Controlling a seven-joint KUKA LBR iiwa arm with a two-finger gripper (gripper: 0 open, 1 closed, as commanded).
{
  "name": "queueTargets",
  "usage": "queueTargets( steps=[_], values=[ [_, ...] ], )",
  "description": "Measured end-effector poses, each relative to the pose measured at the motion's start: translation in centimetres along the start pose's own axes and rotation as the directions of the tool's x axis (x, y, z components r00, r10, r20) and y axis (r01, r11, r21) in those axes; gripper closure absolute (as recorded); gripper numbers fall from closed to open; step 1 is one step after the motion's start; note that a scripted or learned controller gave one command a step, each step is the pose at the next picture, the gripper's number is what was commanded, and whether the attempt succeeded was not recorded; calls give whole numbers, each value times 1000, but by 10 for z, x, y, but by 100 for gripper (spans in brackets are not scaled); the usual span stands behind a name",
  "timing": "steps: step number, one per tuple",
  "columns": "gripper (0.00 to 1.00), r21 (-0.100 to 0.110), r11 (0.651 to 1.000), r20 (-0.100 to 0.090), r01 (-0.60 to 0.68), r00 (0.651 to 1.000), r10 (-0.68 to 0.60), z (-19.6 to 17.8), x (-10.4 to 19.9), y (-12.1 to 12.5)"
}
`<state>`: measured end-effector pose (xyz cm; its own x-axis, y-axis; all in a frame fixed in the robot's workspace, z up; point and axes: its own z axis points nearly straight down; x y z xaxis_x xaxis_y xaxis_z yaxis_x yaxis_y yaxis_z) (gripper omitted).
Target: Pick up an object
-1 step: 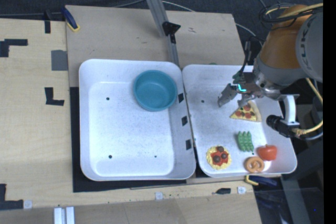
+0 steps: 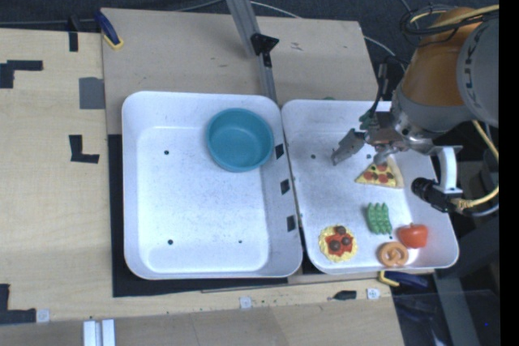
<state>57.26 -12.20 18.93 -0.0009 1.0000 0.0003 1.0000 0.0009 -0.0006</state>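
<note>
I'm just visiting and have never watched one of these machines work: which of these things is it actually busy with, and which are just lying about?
Likely part of the job:
- gripper, low in the right bin
- pizza slice, the toy closest to it, so probably the target

Just lying about:
- blue bowl in the left bin
- round toy pizza
- green toy
- red toy
- orange ring-shaped toy

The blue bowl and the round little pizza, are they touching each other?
Apart. The camera view shows the blue bowl in the left bin and the round pizza in the right bin, with both rims between them.
</note>
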Motion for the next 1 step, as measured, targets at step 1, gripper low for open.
queueTargets(
  steps=[1],
  values=[
    [0, 5, 1000, 0, -1, 1000, 1, 53, -7, 5]
  ],
)
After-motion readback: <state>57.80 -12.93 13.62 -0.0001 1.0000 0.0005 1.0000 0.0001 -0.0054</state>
